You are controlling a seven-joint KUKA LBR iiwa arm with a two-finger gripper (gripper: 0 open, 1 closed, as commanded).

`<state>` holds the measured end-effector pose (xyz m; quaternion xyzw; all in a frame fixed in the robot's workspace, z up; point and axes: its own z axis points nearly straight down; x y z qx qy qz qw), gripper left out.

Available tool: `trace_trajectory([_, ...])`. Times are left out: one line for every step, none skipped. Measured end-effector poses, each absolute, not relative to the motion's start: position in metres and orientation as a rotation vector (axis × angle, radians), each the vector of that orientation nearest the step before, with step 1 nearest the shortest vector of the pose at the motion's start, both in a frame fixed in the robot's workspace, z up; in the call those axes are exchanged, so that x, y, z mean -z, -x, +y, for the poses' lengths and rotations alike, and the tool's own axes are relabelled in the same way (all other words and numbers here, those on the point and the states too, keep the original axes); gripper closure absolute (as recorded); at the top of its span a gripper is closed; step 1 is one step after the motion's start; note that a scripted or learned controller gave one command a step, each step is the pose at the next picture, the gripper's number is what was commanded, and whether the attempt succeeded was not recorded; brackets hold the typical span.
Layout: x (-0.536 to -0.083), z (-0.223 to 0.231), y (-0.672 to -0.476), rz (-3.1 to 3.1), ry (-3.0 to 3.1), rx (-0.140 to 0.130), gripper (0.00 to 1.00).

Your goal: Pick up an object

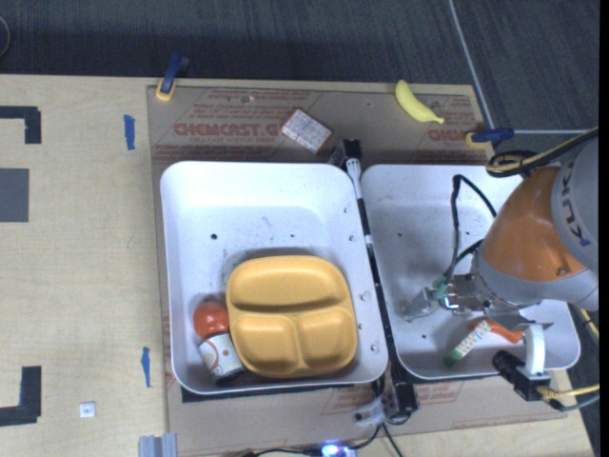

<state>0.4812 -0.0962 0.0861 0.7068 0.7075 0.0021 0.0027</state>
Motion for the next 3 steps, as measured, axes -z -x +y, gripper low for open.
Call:
trace_trajectory([-0.0861,-0.0919,-0.4814,2.218,-2.217,-0.006,0.0])
trace_trajectory([-0.0861,-0.0918,-0.4814,2.218,-2.217,-0.006,0.0])
trace_trajectory([-0.0861,-0.0921,-0.4813,2.219,-2.217,-0.007,0.0])
